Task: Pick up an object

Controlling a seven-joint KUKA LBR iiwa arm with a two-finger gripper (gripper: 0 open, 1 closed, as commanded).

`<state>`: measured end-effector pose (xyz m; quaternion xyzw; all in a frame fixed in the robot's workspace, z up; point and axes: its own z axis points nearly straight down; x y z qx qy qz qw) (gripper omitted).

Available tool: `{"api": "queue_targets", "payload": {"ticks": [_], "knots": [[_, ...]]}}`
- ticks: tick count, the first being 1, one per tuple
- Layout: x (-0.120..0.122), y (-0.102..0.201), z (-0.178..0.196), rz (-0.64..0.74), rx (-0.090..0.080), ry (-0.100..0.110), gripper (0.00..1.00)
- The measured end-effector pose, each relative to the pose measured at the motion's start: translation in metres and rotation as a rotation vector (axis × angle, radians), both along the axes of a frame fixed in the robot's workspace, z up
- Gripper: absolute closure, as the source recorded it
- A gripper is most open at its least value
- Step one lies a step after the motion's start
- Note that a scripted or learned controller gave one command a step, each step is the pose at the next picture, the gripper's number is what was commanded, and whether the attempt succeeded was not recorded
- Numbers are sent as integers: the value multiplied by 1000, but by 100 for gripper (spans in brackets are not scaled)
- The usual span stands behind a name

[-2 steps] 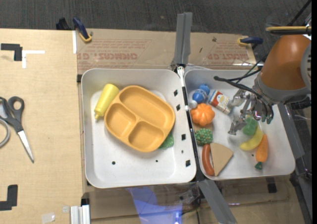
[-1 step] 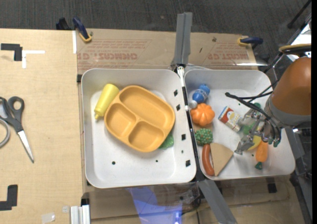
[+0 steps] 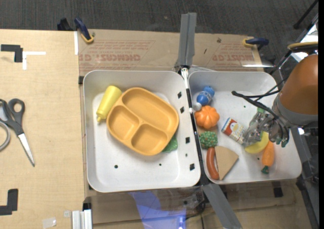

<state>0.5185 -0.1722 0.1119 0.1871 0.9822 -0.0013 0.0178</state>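
Honestly this could slip: the gripper [image 3: 255, 130] is sitting low in the right bin [image 3: 283, 172], right over the banana [image 3: 257, 144], with the carrot [image 3: 268, 156] and small carton [image 3: 233, 129] crowding in. Can't tell its grip state. The arm is reaching in from the right, wrist angling down.

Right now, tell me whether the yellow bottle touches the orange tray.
Touching. The camera view shows the yellow bottle lying against the upper left rim of the orange tray, with no white bin floor between them.
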Motion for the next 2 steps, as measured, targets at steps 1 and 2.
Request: {"api": "queue_targets", "payload": {"ticks": [1,2], "knots": [[0,0,0,0,0,0,0],[-12,-10,-11,-36,8,9,0]]}}
